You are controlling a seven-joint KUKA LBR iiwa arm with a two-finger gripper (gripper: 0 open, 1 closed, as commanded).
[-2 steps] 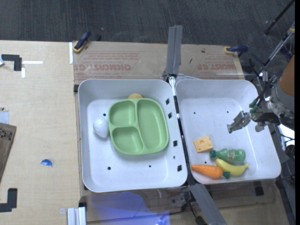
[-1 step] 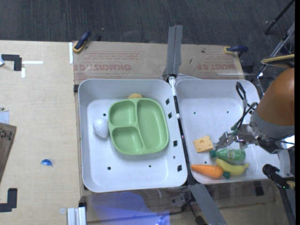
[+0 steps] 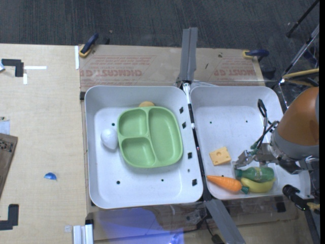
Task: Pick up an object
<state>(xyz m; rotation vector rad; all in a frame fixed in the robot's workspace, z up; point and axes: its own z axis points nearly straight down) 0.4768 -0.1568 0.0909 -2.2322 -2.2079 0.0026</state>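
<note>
Although the task names no particular object, the choice is suggested by where the gripper (image 3: 252, 161) has been brought: low over the near right corner of the right bin (image 3: 228, 105), directly above a cluster of toy food. There a banana (image 3: 258, 185) is seen lying flat on the bin floor with something green (image 3: 261, 174) resting on or against it, too small to be identified, and a carrot (image 3: 225, 183) is laid just beside it to the left, its green tip turned toward the banana. A wedge of cheese (image 3: 220, 156) sits a little farther up the bin, near the gripper but apart from it. The metal fingers are seen at a slant against the cluttered background, and whether they are spread or closed cannot be told; nothing is visibly held between them. The banana and the green piece are judged to be the likeliest targets, since the tool is poised nearest them, though the closeness of the carrot and the bin wall could cause a finger to be blocked or a neighbour to be nudged. In the left bin (image 3: 96, 151) a green divided plate (image 3: 150, 136) is set near the middle, with a white ball (image 3: 108, 138) touching its left edge and a small orange object (image 3: 147, 104) partly hidden behind its far rim.
</note>
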